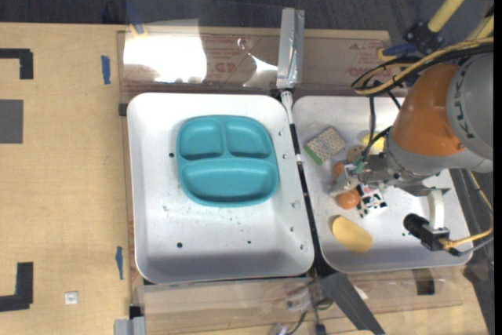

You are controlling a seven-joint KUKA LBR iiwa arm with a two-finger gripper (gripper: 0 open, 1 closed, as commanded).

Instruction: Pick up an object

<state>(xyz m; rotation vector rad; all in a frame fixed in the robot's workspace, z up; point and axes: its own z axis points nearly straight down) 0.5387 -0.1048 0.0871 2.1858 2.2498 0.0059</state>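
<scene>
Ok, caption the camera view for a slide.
Arm's gripper low in the right bin among small objects; teal tray in the left bin.

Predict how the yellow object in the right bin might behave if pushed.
The yellow object looks rounded and smooth, so it may roll or slide. It lies apart from the other items, so it would probably move alone.

Small orange ball (347,200) lies in right bin (408,255).

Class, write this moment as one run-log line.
arm: over right bin | pincer: down among small objects | teal tray: in left bin
</scene>
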